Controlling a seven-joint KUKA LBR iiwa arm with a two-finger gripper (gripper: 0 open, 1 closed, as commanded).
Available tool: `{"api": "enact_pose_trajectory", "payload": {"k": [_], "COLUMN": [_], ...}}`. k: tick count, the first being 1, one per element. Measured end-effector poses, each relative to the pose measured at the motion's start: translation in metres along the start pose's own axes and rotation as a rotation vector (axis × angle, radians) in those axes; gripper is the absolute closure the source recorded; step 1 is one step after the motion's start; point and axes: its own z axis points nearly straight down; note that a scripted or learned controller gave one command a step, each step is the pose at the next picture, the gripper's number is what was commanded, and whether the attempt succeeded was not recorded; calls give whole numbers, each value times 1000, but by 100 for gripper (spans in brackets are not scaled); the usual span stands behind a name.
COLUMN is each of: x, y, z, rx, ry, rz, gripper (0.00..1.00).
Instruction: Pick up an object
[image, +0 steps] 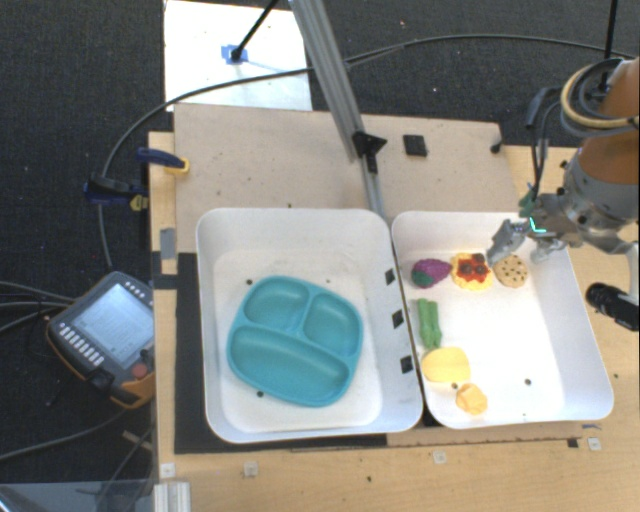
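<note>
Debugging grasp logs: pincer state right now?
Pincer: open, holding nothing, poised over the right bin just above the cookie.

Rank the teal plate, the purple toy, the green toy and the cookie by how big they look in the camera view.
1. teal plate
2. green toy
3. purple toy and cookie look about alike, so I won't rank them.

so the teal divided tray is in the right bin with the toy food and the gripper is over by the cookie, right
Not quite. The camera view shows the teal divided tray lying alone in the left bin, not the right one. The rest stands: the toy food is in the right bin, and the gripper is by the cookie.
</note>
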Motion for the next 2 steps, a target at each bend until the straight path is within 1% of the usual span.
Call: {"api": "enact_pose_trajectory", "payload": {"k": [1,2], "x": [0,5], "y": [0,7], "z": [-1,58], "rx": [-2,0], "ry": [0,0], "rz": [0,2], "gripper": [0,0]}}
